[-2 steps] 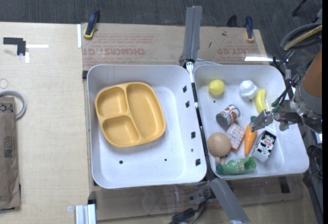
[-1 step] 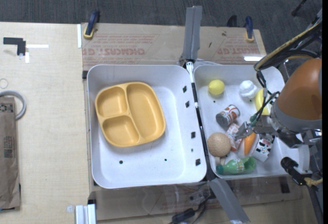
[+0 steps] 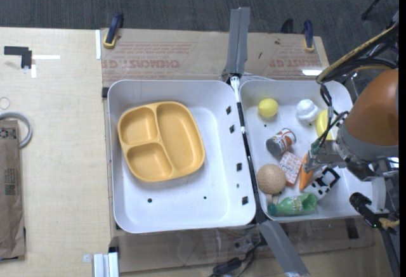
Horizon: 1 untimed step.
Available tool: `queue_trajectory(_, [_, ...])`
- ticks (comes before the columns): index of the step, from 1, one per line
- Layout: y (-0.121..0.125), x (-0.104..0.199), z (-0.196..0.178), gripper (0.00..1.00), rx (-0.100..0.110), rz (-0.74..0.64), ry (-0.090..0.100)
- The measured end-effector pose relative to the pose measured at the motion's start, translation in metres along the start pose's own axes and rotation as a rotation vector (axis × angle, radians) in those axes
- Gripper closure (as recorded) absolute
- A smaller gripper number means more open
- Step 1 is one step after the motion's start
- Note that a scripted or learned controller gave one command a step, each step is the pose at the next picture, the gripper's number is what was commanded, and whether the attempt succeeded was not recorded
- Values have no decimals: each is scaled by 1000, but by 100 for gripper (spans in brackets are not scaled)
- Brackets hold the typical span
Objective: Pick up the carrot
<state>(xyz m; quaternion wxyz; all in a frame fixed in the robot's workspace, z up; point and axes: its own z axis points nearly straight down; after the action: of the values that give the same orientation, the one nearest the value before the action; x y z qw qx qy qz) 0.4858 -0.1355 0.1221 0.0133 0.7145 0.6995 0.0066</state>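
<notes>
Carrot (image 3: 306, 177), a slim orange plastic one, lies in the right white bin (image 3: 250, 142) between a red-and-white packet (image 3: 291, 167) and a black-and-white die (image 3: 322, 184), right beneath the grey gripper (image 3: 315, 156), seemingly poised for a grab.

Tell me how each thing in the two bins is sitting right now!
Yellow divided plate: flat in the left bin, right way up, nothing in its compartments.
Carrot: lying in the right bin, the pincer right above its upper end.
Yellow ball: resting alone near the back.
Small can: tipped on its side.
Tan ball: resting against the green vegetable.
Black-and-white die: sitting beside the carrot.
</notes>
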Motion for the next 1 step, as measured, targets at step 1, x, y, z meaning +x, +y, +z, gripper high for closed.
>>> queue_trajectory(1, [-8,66,-69,100,31,-39,9])
